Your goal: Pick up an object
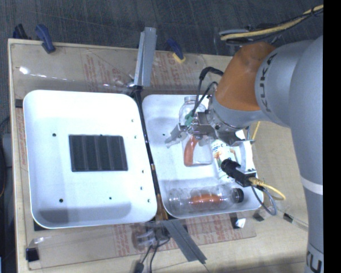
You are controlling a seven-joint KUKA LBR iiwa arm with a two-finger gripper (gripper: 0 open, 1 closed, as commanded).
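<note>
Likely target: orange object (pixel 188 152), mid right bin (pixel 159 169), roughly upright in frame and just under the gripper (pixel 191 131). It seems to sit in or against something clear and boxy, but I can't make out the edges from here.

I can't tell if the gripper is open or closed because the wrist body blocks it. Nothing is visibly held, so I'm not calling it a grasp.

Risks as I see them:
- The gripper sits over the object's top end, not its middle. A close that far up probably pinches the tip, and the object swings or drops on lift.
- If that clear thing is a shell around the object, the grip lands on slick plastic. It could slip, or the whole shell comes up with it.
- The clear jar (pixel 188 103) stands close behind the gripper at the far end of the bin. Any sideways shift of the wrist could knock it over.
- The clear bottle (pixel 207 198), with something orange-red inside, lies along the near wall. It's apart from the target for now, but a dropped object could roll into it.
- The target isn't far from the divider wall, so a push in that direction could wedge it there.

The left bin (pixel 40 118) holds a dark ribbed panel (pixel 98 152), well clear of all this.
</note>
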